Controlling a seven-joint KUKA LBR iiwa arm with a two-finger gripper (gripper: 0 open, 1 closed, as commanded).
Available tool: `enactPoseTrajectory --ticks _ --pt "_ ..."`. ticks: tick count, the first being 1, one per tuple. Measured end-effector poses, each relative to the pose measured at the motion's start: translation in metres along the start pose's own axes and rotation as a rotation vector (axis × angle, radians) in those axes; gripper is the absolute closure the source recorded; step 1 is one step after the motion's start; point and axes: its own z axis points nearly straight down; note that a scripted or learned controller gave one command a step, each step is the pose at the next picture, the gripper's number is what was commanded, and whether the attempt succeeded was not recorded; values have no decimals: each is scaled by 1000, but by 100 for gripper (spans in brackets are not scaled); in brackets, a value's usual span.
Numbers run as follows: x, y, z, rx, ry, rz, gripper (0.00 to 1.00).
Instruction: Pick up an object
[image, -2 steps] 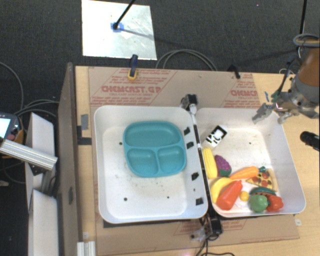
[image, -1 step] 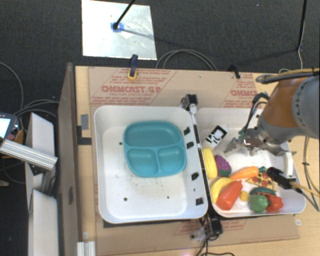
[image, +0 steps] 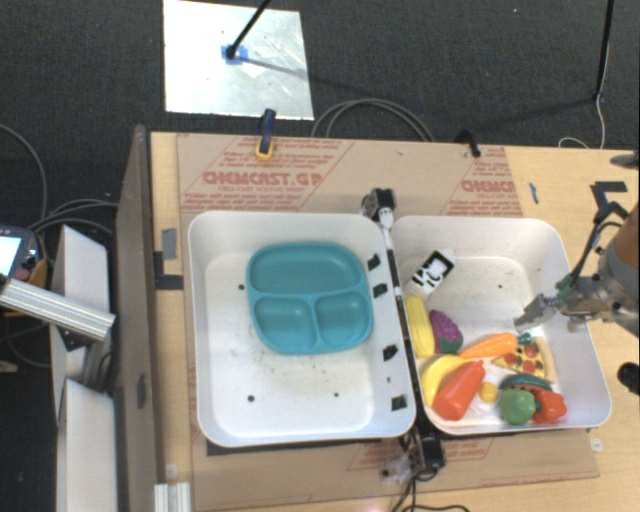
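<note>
The right bin (image: 500, 240) holds a heap of toy food in its near part. There is a yellow corn cob (image: 417, 325), a purple eggplant (image: 446, 330), an orange carrot (image: 489, 346), a yellow banana (image: 436, 372), a red pepper (image: 459, 389), a green pepper (image: 517, 405) and a small red piece (image: 551, 405). A white tag with black marks (image: 432, 270) lies farther back. My gripper (image: 532, 314) reaches in from the right edge and hangs just right of the carrot, above the heap's right end. Nothing shows in its grasp.
The left bin (image: 225, 300) holds a teal divided tray (image: 309, 298). A black-clipped divider (image: 393, 300) runs between the bins. Cables and a foil sheet (image: 238, 60) lie beyond the bench's far edge.
</note>
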Motion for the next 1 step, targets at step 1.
enactPoseTrajectory --ticks 1 --pt "86 -21 66 7 8 -15 0"
